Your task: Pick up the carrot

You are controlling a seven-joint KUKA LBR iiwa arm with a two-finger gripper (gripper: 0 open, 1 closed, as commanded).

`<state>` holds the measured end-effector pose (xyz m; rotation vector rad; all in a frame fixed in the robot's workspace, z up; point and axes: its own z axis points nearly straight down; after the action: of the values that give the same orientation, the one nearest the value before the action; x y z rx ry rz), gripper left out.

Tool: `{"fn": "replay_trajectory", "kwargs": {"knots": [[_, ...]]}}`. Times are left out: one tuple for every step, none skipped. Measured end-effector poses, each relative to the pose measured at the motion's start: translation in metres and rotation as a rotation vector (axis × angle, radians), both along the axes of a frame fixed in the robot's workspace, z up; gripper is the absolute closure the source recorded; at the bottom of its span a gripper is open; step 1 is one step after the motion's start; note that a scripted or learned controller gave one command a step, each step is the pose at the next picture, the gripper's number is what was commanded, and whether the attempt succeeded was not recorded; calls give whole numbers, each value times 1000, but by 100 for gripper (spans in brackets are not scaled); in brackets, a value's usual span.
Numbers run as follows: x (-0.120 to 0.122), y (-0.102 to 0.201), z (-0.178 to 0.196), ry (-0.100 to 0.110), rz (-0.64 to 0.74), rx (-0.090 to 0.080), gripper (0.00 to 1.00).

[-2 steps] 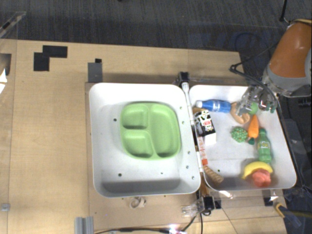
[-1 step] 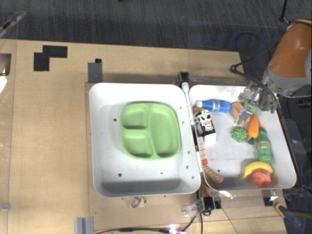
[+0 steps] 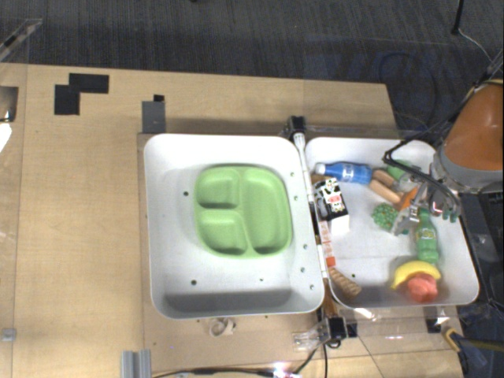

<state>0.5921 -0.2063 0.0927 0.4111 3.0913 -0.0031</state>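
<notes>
Desk: the pale wooden desk (image 3: 79, 235) filled most of the frame, with wide bare room along its left half.
Left bin: the shallow white plastic bin (image 3: 169, 290) at centre held a light green three-compartment tray (image 3: 240, 209) with free floor all around it.
Right bin: the second shallow white bin (image 3: 358, 250) at centre right was crowded along its top and right sides; its lower-left floor lay open.
Arm: the grey arm with an orange band (image 3: 476, 136) entered from the right edge, over the right bin's upper right corner.
Tool: the tool (image 3: 411, 211) hung low over the clutter; how far it was open could not be told, nor whether it had hold of anything.
Carrot: the thin orange carrot (image 3: 406, 198) lay just at the tool, between a green broccoli-like toy (image 3: 385, 216) and a green bottle (image 3: 427, 239).
Progress: judging by this, the approach looked done; a secure grip and lift remained.
Room: neighbours pressed close and the bin's right wall stood near, so straight up seemed the freest exit.
</notes>
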Motion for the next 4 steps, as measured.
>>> {"fn": "replay_trajectory", "kwargs": {"knots": [[68,-2,-3,36,-119,5,0],[28,38,-2,5,-183,6,0],[6,61,-1,3,-140,4,0],[14,61,16,-24,-136,0,100]]}}
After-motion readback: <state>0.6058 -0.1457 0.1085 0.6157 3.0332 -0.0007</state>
